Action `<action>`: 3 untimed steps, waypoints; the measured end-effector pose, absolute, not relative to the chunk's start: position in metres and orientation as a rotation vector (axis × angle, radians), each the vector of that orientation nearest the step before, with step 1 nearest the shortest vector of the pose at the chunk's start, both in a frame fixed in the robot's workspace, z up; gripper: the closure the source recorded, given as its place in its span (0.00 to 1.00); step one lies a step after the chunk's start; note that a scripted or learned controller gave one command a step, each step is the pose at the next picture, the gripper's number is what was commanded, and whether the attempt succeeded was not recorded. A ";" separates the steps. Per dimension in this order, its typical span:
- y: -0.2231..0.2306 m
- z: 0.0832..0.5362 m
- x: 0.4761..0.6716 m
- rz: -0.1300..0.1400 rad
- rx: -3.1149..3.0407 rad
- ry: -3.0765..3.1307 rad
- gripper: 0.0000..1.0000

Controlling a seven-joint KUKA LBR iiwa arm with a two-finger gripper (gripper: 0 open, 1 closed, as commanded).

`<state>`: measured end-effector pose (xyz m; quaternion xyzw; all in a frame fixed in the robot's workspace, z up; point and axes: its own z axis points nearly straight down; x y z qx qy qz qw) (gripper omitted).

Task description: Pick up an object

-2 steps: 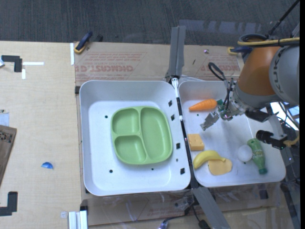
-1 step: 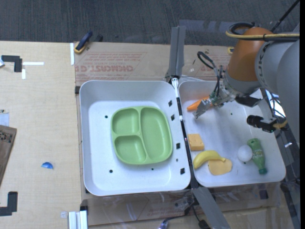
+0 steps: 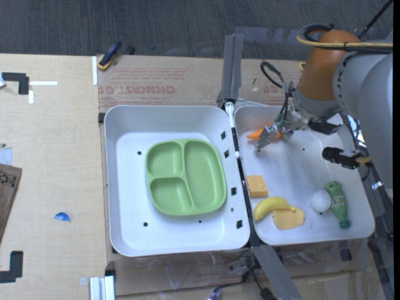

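Camera view: hand (image 3: 267, 137) low in right bin (image 3: 359, 227), far-left corner, touching the orange carrot (image 3: 255, 132); can't tell if it grips. Banana (image 3: 270, 207), cheese cube (image 3: 256, 185), green bottle (image 3: 338, 204) lie nearer.

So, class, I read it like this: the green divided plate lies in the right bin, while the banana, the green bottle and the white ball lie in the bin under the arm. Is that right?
Not quite. In the camera view the green divided plate lies in the left bin, not the right. The rest holds: the banana, green bottle and white ball lie in the right bin under the arm.
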<state>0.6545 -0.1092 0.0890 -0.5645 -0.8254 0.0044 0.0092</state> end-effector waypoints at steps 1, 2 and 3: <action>-0.104 0.089 0.655 0.015 -1.852 -2.524 0.00; -0.104 0.125 0.620 0.002 -2.098 -2.338 0.00; -0.103 0.095 0.658 0.008 -2.006 -2.413 0.00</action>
